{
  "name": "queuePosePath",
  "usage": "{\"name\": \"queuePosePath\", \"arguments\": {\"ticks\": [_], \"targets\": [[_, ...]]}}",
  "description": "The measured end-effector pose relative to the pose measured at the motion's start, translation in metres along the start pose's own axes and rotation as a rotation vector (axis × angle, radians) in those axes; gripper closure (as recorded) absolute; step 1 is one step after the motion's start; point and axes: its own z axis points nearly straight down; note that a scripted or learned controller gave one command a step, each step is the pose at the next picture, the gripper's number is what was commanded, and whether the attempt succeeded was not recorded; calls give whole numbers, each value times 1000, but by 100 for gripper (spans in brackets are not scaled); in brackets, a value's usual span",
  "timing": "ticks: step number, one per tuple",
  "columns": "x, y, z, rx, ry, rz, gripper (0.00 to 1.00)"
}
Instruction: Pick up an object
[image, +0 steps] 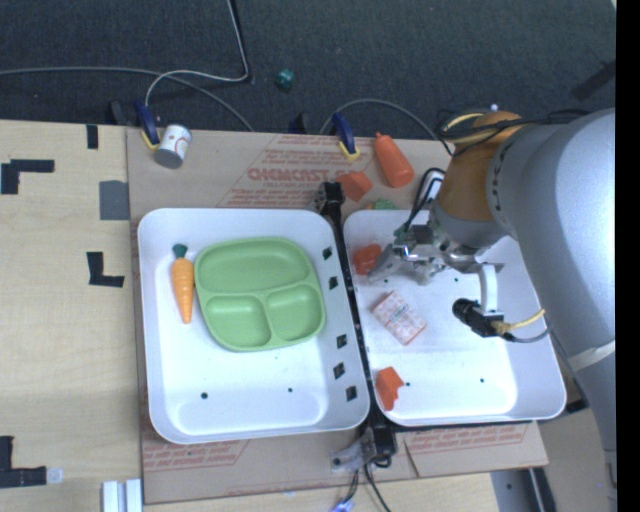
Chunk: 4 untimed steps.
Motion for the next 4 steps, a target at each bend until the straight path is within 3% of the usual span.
{"name": "queuePosePath", "arguments": {"ticks": [1, 4], "targets": [[7, 33, 1, 31, 1, -2, 0], [9, 34, 2, 29, -2, -1, 0]]}}
